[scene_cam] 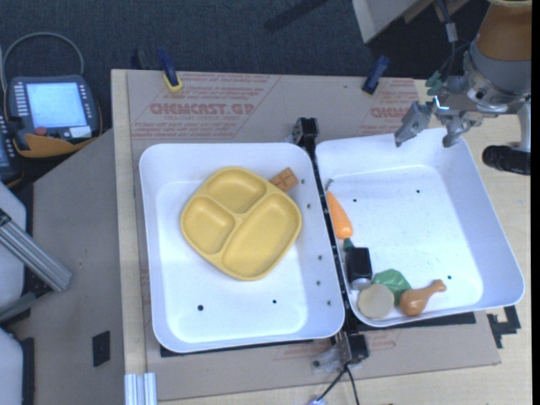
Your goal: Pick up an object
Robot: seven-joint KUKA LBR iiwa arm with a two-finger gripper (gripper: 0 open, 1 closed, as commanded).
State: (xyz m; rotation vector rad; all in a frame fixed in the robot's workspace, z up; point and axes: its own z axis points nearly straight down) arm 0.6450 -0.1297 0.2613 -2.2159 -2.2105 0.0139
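The gripper (431, 128) hangs over the far rim of the right bin (472, 226), fingers spread apart and holding nothing. Well below it, along that bin's left and near sides, lie an orange carrot (339, 215), a black block (359, 263), a green piece (393, 280), a cream disc (375, 302) and a drumstick (419, 297). The left bin (160, 251) holds a yellow divided plate (241, 223) with a small brown block (284, 179) at its far edge.

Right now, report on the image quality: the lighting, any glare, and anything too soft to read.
Camera view: even, bright overhead light; both white bins are near blown out, with only faint shadows along their rims. The yellow divided plate and carrot are sharp. The gripper at the top right is slightly soft, with a bright glint on it. The handheld screen at left glares pale.
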